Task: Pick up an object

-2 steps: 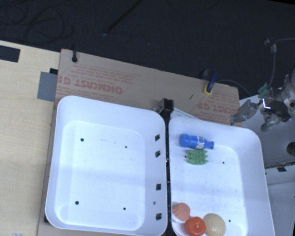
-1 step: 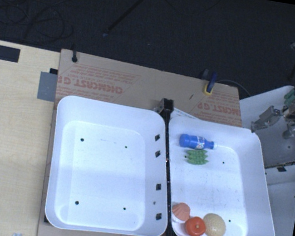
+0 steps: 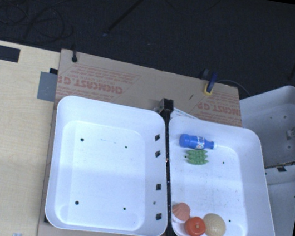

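Tomato beside beige ball

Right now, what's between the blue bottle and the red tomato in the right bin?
The camera view shows a small green leafy piece just below the blue plastic bottle, then bare white bin floor down to the round red tomato.

white bins | blue bottle | green toy | red ball
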